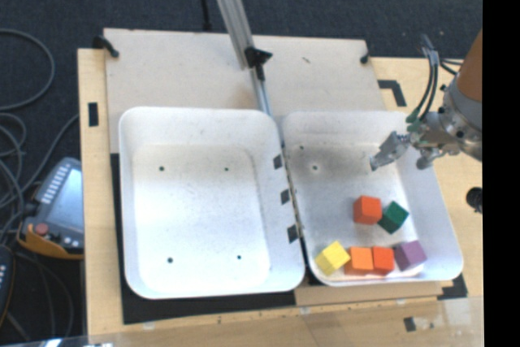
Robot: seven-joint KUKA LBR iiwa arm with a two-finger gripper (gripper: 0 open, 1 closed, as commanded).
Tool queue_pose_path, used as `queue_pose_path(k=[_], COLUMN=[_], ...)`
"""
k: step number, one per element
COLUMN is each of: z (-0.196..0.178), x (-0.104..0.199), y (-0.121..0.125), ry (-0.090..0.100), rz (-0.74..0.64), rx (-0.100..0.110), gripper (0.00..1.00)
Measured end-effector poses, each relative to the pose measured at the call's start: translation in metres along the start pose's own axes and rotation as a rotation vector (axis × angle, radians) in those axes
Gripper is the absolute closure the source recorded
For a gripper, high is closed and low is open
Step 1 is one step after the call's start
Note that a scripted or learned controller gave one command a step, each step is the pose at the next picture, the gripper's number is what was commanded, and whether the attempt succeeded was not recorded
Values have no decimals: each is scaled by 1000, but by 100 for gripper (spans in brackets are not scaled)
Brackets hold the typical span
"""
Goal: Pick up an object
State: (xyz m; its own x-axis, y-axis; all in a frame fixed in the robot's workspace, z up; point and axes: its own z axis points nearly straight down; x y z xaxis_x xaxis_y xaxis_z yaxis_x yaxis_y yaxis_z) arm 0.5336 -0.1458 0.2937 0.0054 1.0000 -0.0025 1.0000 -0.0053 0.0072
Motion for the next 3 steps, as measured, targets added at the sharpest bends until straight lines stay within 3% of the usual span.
queue_pose_path(k=[1,2,3], z=[149,175,1], x=[-48,-21,-60], y=[5,-7,-48], ry=[2,-1,-3], rz=[-3,-5,-4], rx=[14,2,-4], gripper=[0,0,0])
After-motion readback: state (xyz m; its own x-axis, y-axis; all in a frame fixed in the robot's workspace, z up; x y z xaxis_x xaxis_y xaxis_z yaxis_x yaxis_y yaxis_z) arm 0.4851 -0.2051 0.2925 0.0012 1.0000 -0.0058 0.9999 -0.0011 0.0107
